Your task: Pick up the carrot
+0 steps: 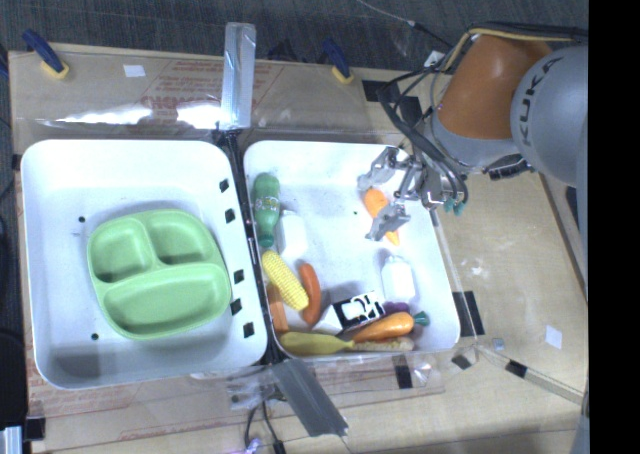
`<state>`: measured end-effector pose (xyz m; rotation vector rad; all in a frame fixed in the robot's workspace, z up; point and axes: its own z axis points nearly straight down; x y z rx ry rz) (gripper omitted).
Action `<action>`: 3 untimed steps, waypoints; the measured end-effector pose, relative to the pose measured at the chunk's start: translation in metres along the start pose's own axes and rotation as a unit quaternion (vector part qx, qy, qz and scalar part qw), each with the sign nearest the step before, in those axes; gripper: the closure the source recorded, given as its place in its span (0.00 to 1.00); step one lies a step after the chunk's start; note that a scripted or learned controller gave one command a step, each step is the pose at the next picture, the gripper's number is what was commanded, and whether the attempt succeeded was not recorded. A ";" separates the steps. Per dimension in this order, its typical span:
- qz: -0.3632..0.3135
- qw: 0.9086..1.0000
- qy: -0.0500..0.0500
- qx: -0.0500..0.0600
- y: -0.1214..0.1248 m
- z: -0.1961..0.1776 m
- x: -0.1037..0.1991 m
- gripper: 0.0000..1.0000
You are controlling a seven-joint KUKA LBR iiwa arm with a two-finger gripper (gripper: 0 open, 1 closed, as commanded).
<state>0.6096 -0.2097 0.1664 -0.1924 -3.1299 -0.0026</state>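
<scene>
Camera view shows the hand (385,204) pinching the carrot (377,204) above the right bin (330,162) near its far right corner; held only by its tip, it may slip and drop.

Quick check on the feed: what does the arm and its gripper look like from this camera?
The arm is grey with a broad orange band above the wrist and dark lettering on its side. Black cables loop round the wrist. The gripper is silvery metal with two slim fingers.
</scene>
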 end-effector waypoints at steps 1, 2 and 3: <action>-0.010 1.000 -0.001 0.000 0.002 0.077 -0.004 0.00; -0.013 1.000 -0.006 0.001 0.004 0.062 -0.008 1.00; -0.017 1.000 -0.008 0.002 0.007 0.051 -0.009 1.00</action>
